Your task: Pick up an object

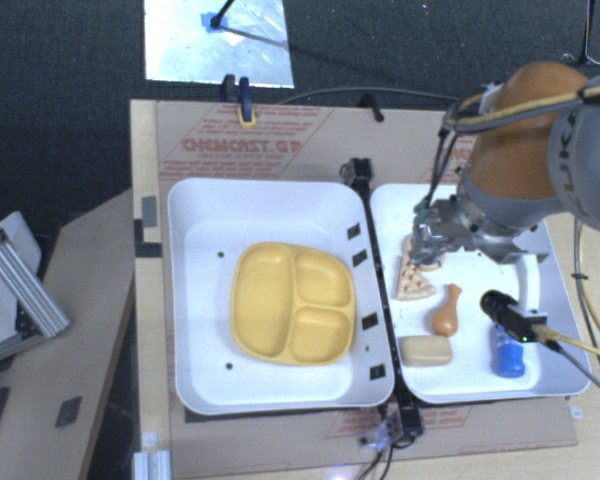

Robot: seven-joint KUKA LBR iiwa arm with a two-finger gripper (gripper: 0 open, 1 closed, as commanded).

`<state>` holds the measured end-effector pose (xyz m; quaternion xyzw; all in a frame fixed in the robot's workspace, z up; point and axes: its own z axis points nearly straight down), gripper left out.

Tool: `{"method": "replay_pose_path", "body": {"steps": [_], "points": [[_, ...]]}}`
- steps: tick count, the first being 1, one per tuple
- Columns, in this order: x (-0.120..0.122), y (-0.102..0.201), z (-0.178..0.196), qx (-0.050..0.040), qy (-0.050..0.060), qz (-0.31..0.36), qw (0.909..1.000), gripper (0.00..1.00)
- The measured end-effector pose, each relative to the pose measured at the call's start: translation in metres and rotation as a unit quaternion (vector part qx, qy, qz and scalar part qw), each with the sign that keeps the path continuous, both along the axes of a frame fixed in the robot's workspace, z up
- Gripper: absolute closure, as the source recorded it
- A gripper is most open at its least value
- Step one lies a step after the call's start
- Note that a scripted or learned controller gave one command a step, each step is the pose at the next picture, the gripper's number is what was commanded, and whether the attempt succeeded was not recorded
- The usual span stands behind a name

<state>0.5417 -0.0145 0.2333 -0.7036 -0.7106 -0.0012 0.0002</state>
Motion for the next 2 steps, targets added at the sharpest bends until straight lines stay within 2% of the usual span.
{"method": "replay_pose_path", "body": {"steps": [1,2], "points": [[-0.002,0.057,0.007,0.0004,0.0,0.001,1.0,1.0],[-0.003,0.105,-0.005,-0.0004,0.001,-0.001,1.0,1.0]]}}
